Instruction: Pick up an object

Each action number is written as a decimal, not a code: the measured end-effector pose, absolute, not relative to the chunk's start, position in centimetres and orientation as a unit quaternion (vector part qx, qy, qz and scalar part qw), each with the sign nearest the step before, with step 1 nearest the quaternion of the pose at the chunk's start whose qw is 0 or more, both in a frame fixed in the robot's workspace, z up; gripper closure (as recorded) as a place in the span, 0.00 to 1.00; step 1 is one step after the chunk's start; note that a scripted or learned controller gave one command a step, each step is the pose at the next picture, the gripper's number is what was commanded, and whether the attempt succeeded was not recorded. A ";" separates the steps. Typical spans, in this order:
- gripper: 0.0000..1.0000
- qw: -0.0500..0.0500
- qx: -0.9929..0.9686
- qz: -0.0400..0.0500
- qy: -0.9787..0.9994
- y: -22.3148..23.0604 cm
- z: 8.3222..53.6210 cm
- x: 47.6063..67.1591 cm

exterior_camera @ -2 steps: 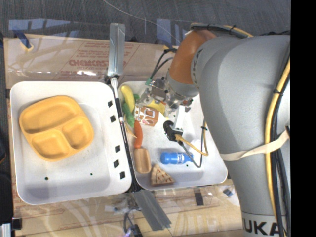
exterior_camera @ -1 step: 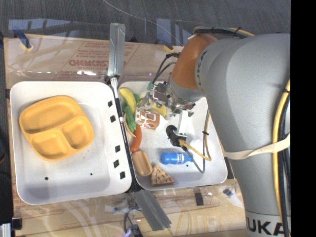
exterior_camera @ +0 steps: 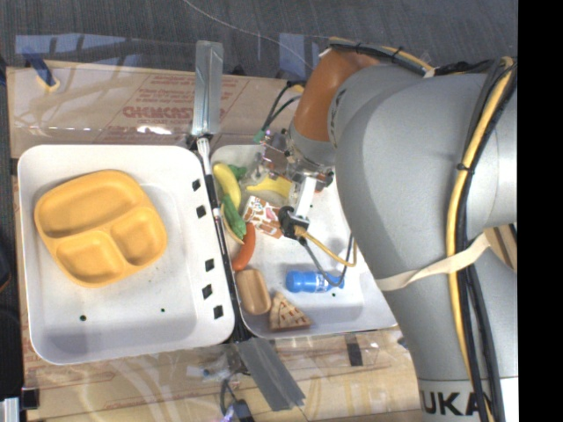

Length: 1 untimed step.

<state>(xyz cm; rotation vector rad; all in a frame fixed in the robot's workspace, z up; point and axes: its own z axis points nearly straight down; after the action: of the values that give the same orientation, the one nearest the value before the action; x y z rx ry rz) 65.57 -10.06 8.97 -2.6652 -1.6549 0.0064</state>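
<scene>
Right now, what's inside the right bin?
The right bin holds a banana, a carrot, a blue bottle, a bread roll and a pizza slice. The arm covers its right side.

Divided tray [exterior_camera: 98,225] in left bin [exterior_camera: 53,337], toy foods heaped in right bin [exterior_camera: 352,310], arm [exterior_camera: 413,174] over the right bin

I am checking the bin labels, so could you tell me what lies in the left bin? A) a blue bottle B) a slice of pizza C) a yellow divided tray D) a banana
C: the yellow divided tray lies alone in the left bin, while the blue bottle, banana and pizza slice sit in the right bin.
</scene>
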 end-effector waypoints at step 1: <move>0.00 0.003 -0.836 0.003 -0.549 -13.4 8.9 62.0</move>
<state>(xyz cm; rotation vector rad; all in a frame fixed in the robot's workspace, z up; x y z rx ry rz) 61.96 -13.35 8.94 -2.6220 -1.7202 0.0087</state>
